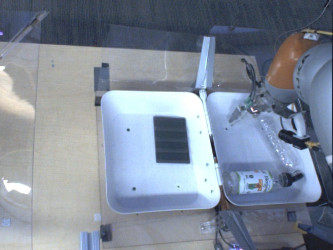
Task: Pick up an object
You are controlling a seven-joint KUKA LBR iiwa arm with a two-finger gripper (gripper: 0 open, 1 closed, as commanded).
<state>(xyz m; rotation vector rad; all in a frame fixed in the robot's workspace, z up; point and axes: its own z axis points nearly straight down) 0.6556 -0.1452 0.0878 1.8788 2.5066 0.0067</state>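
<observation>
Camera view: your end effector (pixel 248 110) hangs over the far end of the right bin (pixel 229 139), nothing visibly between its tips; whether it's spread or clenched, can't tell. The bottle (pixel 253 182) lies on its side well toward the near wall from it. Drop squarely across the bottle's body. A black pad (pixel 171 139) sits in the left bin (pixel 117 155).

Grey arm with orange band (pixel 307 61): cut off by the right edge.
Small metal gripper (pixel 244 111): too blurred to read its fingers.
</observation>
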